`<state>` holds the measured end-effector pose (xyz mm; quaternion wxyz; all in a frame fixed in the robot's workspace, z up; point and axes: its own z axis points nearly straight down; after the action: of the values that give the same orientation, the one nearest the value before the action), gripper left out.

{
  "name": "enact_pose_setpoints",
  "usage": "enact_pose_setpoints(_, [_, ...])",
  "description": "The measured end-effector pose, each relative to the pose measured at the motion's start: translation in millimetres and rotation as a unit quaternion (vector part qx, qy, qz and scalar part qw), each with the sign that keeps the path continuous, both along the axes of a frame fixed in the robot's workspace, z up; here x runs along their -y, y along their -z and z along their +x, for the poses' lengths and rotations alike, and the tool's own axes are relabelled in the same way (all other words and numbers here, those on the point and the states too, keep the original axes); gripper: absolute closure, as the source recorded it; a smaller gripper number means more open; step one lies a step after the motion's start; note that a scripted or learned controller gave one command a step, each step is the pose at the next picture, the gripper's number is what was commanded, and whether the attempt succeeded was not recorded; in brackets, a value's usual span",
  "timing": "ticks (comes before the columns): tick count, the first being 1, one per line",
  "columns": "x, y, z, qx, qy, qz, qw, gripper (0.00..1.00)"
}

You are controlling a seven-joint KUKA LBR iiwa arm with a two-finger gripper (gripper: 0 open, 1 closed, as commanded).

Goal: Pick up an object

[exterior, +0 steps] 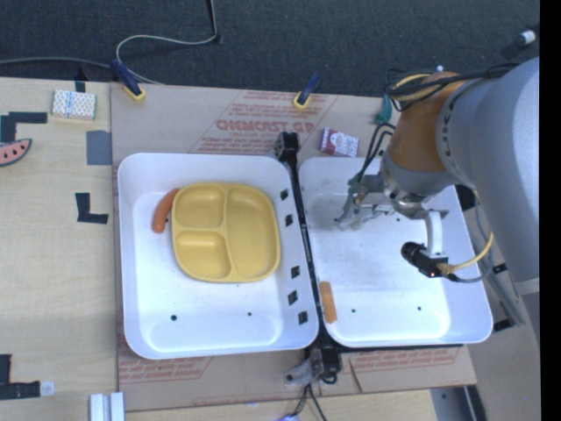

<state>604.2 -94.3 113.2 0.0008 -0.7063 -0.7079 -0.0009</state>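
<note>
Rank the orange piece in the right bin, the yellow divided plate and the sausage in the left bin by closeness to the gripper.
From the gripper, in the right bin:
1. Orange piece, right bin's left edge, below it.
2. Yellow divided plate, middle of left bin.
3. Sausage, beyond the plate's left rim.

One camera hangs fixed above the bench (53,235), looking down at a slant, so the dark floor (263,16) shows along the top of the frame beyond the bench's far edge. It sits far enough back to take in both the left bin (140,323) and the right bin (386,323) whole, with cardboard (254,121) around them. The arm (491,130) looms large from the right, much nearer the lens than the bins.
</note>
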Motion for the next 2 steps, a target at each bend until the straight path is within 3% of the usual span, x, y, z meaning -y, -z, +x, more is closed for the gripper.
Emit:
enact_pose_setpoints(1, [0, 0, 0, 0.000, 0.000, 0.0000, 1.0000, 0.00])
enact_pose_setpoints(2, [11, 27, -19, 0.001, 0.001, -0.0013, 1.0000, 0.00])
